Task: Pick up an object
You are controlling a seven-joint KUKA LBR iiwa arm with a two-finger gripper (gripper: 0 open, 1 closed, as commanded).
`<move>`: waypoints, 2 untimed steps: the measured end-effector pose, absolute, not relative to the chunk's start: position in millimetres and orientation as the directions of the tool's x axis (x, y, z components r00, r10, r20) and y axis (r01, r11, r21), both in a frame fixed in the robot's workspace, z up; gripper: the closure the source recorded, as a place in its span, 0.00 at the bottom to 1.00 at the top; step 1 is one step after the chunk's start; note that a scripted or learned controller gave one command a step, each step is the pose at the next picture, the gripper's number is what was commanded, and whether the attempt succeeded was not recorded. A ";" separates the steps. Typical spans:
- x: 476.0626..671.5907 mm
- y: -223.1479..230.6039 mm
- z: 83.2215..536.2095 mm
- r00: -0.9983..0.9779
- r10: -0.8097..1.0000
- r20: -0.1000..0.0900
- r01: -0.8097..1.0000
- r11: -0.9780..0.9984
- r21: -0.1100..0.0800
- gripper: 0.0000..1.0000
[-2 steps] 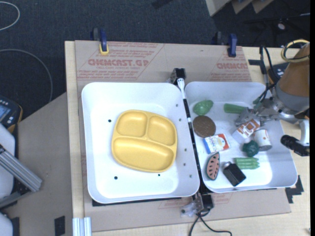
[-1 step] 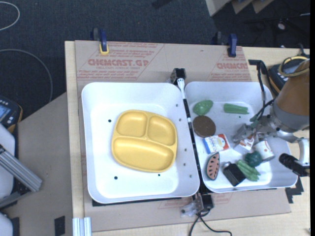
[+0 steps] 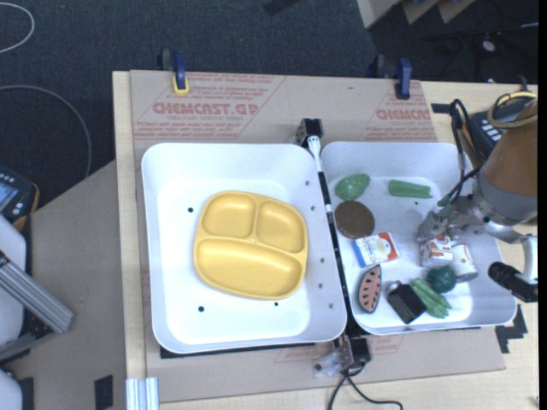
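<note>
While the hand [image 3: 440,226] hovers at the right bin's [image 3: 376,154] three o'clock, grip unreadable, one green bean pod [image 3: 409,190] lies nine-to-three.

Left bin [image 3: 162,254] holds a yellow divided tray [image 3: 251,244]. Right bin [image 3: 376,155] holds a green leaf [image 3: 351,185], green bean [image 3: 409,190], brown disc [image 3: 354,219], small carton [image 3: 376,249], watermelon slice [image 3: 369,287], black block [image 3: 404,302]. Gripper [image 3: 442,228] sits low over a red-and-white package [image 3: 446,253] at the bin's right side.
</note>
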State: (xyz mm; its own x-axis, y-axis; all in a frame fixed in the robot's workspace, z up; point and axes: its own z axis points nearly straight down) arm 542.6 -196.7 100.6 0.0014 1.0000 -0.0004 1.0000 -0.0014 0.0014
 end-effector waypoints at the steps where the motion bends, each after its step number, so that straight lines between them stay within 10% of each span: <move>1: 619.9 -136.2 88.4 -0.007 1.000 -0.004 1.000 0.007 0.012 1.00; 2: 623.3 -35.7 190.4 -0.008 1.000 0.001 1.000 0.008 0.008 1.00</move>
